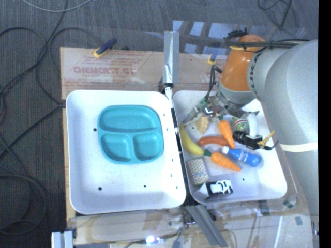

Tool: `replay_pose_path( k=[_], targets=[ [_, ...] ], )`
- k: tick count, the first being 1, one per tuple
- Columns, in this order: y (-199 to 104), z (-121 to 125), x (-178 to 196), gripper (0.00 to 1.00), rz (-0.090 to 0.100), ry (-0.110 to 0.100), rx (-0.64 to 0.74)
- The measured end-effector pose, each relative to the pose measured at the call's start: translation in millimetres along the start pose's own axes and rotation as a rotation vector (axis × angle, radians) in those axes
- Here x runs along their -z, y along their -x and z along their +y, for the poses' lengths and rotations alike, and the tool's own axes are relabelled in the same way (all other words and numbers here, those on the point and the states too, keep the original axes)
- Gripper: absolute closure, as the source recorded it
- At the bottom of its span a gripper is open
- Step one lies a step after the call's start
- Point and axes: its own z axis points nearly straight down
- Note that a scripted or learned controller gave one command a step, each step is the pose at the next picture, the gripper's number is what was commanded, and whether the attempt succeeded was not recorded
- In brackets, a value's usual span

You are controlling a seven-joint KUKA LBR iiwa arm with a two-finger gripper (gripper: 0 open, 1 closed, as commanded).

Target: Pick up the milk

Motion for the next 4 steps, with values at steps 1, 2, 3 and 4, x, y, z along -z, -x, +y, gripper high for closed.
replay_pose_path(
  k=[1,2,3,4],
  targets=[
    [13.3,5.7,-0.3,0.00,0.000,-0.006,-0.534],
    [-22.1,26.6,96.3,0.00,0.001,-0.007,-0.476],
    [57.1,11.0,56.6,0.00,0.000,-0.009,-0.466],
    [58.6,11.0,39.8,0.00,0.000,-0.010,-0.689]
  ],
)
